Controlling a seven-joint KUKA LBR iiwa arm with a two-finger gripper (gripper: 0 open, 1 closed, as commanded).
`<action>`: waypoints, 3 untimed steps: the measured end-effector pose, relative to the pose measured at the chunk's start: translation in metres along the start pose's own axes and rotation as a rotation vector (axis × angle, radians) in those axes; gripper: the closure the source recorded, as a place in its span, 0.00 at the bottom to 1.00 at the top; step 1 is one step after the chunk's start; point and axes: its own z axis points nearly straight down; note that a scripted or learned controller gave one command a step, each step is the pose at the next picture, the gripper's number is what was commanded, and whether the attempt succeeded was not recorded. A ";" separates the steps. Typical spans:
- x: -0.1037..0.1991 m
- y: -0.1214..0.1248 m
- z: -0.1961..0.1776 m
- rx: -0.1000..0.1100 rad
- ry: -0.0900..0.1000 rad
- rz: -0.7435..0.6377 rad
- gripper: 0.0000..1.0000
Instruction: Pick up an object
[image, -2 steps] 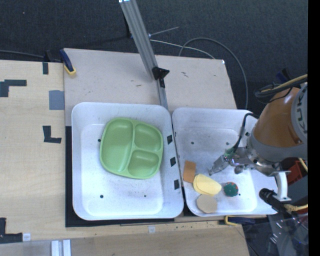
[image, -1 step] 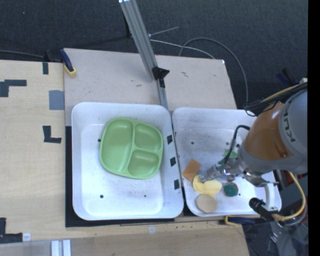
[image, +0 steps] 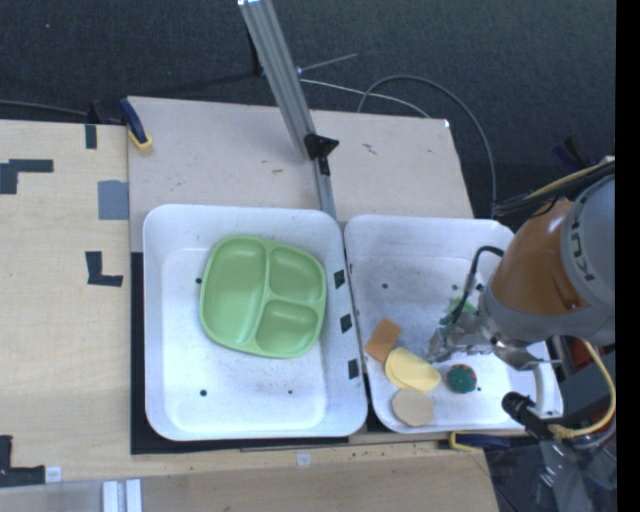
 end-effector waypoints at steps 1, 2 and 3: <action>0.003 0.001 -0.062 -0.003 -0.002 -0.001 1.00; 0.003 0.002 -0.115 -0.004 -0.002 -0.001 1.00; 0.049 0.027 -0.125 0.000 0.000 -0.006 1.00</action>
